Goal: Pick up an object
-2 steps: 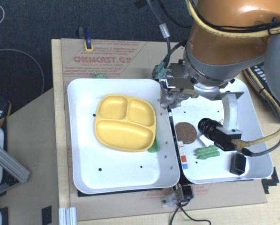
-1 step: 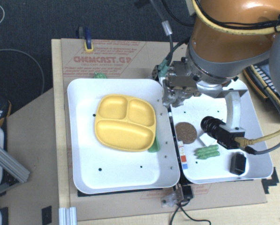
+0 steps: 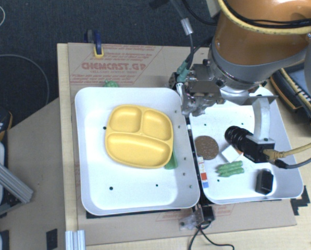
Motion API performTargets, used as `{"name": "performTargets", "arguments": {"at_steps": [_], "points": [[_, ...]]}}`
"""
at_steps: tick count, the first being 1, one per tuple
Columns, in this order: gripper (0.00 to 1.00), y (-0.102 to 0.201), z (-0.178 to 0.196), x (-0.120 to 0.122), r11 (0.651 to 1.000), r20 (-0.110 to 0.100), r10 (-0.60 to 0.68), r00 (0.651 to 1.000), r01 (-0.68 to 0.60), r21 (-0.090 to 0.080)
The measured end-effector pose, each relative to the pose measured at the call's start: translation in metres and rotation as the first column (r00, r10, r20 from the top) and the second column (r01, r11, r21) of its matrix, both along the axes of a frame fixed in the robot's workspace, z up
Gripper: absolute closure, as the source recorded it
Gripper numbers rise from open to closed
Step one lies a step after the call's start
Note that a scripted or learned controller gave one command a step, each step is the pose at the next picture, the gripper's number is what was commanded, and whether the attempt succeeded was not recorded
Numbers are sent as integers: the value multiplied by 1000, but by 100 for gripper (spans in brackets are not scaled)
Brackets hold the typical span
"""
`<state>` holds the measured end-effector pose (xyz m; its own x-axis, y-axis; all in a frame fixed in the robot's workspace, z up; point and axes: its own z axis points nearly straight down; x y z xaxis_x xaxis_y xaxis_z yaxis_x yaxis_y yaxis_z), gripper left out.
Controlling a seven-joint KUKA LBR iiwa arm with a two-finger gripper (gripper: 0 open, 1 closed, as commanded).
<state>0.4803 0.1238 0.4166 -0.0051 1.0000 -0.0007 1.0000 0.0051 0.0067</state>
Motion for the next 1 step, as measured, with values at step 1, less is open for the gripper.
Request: {"name": "performTargets", "arguments": {"at_steps": [1], "points": [[100, 1, 10, 0, 1000, 3, 2, 1000, -2, 0]]}}
